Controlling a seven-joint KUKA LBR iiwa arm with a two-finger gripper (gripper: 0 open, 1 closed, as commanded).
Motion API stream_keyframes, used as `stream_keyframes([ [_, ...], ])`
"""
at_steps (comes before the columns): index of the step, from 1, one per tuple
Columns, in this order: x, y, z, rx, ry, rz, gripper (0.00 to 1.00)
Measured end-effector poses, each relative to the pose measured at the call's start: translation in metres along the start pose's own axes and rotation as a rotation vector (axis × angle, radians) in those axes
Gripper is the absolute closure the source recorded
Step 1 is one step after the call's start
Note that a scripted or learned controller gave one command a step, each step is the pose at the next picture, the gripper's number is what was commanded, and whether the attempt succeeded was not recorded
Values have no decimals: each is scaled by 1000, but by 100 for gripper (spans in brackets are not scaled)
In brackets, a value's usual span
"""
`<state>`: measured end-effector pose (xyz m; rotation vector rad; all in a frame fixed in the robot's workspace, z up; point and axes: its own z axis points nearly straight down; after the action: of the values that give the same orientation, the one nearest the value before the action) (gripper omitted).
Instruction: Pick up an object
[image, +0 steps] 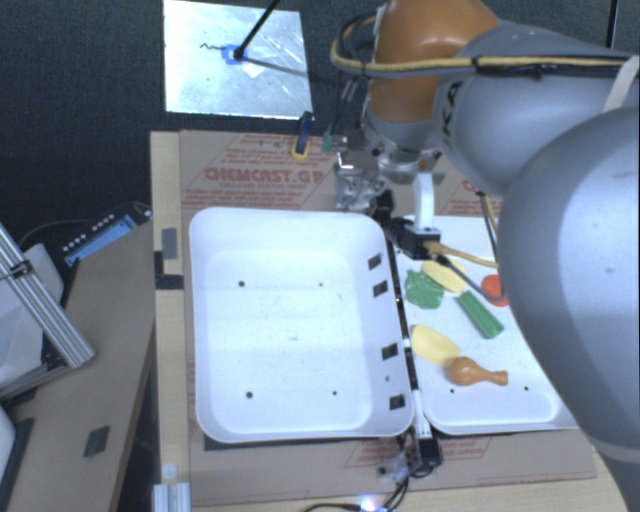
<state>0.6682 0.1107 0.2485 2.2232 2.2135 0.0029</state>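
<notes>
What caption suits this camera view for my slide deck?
Grey arm poised above right bin holding toy foods; left bin beside it.

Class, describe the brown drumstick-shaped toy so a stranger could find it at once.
Start at the right white bin. Near its front edge lies the brown drumstick-shaped toy, just below a pale yellow piece. It alone is brown, bulbous with a thin handle.

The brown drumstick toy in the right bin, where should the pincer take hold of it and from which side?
Probably the drumstick is best gripped across its fat rounded end, coming straight down from above. It lies flat, its thin end pointing right, apart from the yellow piece above it, so fingers could fit on both sides.
</notes>
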Motion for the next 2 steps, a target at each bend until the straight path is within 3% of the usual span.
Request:
stream_keyframes([
  [1, 3, 1, -24, 1, 3, -8, 100],
  [2, 61, 0, -66, -2, 6, -14, 100],
])
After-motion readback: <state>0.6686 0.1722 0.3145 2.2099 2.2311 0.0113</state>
